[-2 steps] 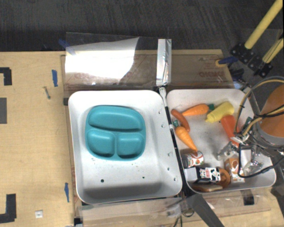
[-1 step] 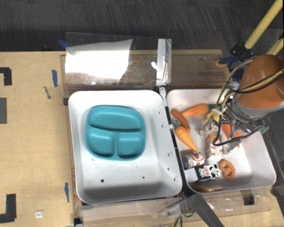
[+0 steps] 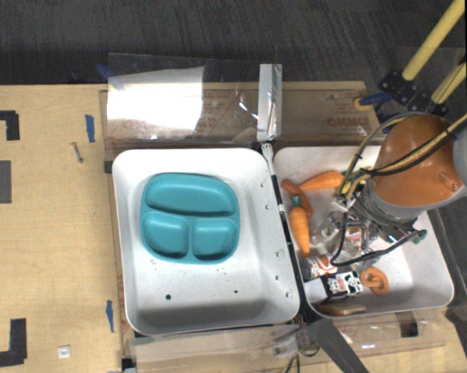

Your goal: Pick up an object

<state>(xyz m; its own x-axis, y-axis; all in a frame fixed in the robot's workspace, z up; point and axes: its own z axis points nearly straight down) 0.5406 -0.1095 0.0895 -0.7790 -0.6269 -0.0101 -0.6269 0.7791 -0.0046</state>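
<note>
Lower right of the frame: a small orange ring (image 3: 374, 279) and a black-and-white printed card (image 3: 341, 283) lie near the front wall of the right bin (image 3: 432, 278), a shallow white plastic tub. Centre right: two smooth, tapered orange carrots, one upright (image 3: 300, 228), one slanted (image 3: 320, 182). The gripper (image 3: 350, 227), under the arm's orange band (image 3: 414, 162), hangs low among cables; its opening cannot be told. Centre: the left bin (image 3: 145, 292) holds a teal, three-compartment plate (image 3: 191, 215). Surround: tan wooden bench (image 3: 44, 227); dark carpet beyond.
</note>
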